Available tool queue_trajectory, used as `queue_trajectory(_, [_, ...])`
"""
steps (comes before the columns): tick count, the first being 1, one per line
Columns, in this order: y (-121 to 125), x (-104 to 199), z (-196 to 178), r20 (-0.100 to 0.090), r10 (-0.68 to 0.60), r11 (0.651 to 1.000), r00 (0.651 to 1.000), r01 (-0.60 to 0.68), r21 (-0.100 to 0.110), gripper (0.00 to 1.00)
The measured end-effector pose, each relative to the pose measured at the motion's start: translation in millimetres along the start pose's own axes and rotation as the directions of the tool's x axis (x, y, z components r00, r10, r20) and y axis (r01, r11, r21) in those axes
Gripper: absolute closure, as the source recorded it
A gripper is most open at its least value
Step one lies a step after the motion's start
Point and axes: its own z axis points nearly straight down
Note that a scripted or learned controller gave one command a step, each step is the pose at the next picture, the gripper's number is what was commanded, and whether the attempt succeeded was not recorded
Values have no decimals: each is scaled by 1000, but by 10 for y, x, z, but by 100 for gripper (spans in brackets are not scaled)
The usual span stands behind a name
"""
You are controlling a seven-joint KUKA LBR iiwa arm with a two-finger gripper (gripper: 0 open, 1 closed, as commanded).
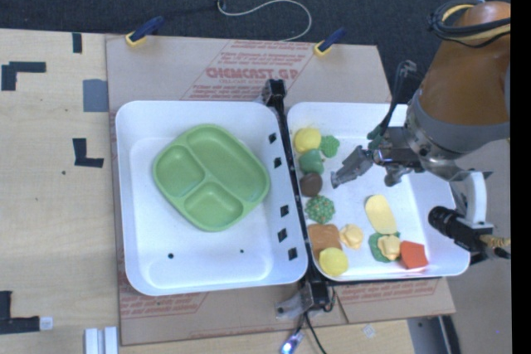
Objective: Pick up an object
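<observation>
My gripper (369,174) hangs over the middle of the right bin (440,195), open, with nothing between its fingers. One dark finger (347,172) points left toward the row of toy food along the bin's left wall. That row holds a yellow ball (307,138), a green broccoli piece (329,147), a brown lump (310,184) and a second broccoli piece (320,208). Just below the gripper lies a pale yellow oblong piece (381,214).
An orange-brown piece (323,236), a yellow lemon (333,262), a small yellow piece (352,236), a green-yellow piece (384,246) and a red-orange block (413,254) lie near the right bin's front edge. The left bin (137,203) holds a green divided plate (211,176).
</observation>
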Motion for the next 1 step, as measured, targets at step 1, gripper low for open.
queue_trajectory(1, [10,-57,-61,3,9,1000,1000,-9,5,100])
